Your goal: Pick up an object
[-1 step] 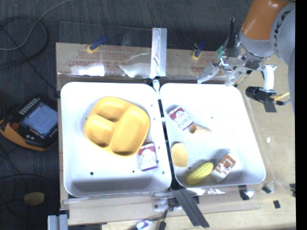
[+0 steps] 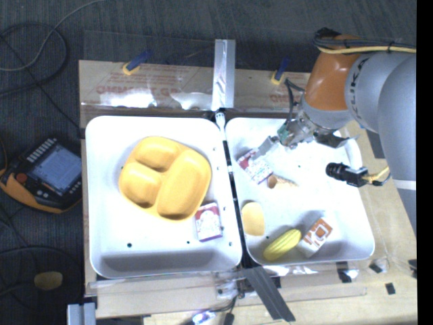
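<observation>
Two white bins (image 2: 95, 181) on bench, hand (image 2: 292, 135) over right bin, small packet (image 2: 254, 164) just beside it, grip state unclear

fixed overhead camera, slanted down on two white bins (image 2: 95, 181)

The worktop (image 2: 101, 90) was a pale brown board that carried two shallow white bins side by side, the left bin (image 2: 101, 181) and the right bin (image 2: 352, 208), touching along a dark middle seam. Behind the bins lay a sheet of clear plastic (image 2: 145, 95), held by a blue-and-yellow clamp (image 2: 136, 62) and a second clamp (image 2: 279, 74)
</observation>
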Robot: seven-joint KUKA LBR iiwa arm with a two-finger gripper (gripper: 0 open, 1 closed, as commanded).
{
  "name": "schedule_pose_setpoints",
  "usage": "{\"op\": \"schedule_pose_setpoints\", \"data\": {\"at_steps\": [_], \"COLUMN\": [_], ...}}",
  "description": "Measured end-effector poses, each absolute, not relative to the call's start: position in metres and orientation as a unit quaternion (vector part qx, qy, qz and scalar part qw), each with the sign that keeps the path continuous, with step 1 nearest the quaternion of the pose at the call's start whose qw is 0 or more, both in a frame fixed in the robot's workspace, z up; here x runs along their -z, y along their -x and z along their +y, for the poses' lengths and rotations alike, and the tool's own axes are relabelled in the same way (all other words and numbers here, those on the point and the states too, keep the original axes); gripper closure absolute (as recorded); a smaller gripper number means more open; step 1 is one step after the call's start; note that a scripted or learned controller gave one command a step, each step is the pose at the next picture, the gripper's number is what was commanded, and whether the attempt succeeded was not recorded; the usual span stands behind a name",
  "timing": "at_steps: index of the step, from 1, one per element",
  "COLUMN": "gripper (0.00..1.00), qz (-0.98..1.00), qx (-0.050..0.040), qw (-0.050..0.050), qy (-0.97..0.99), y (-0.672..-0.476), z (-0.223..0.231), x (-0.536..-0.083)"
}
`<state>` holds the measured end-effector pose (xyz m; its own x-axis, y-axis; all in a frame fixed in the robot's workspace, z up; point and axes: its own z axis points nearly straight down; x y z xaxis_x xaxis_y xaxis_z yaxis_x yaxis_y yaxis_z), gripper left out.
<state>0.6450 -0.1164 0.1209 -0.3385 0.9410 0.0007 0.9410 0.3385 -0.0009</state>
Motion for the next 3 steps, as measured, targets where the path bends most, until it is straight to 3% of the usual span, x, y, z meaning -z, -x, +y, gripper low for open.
{"op": "schedule_pose_setpoints", "data": {"at_steps": [1, 2, 3], "gripper": [0.00, 0.00, 0.00], "qz": [-0.863, -0.879, -0.870], "qx": [0.0065, 0.0022, 0.0020], "qw": [-0.011, -0.007, -0.007], "qy": [0.504, 0.476, 0.492], "y": [-0.608, -0.548, -0.594], "z": [-0.152, -0.133, -0.115], "x": [-0.104, -0.091, -0.091]}}
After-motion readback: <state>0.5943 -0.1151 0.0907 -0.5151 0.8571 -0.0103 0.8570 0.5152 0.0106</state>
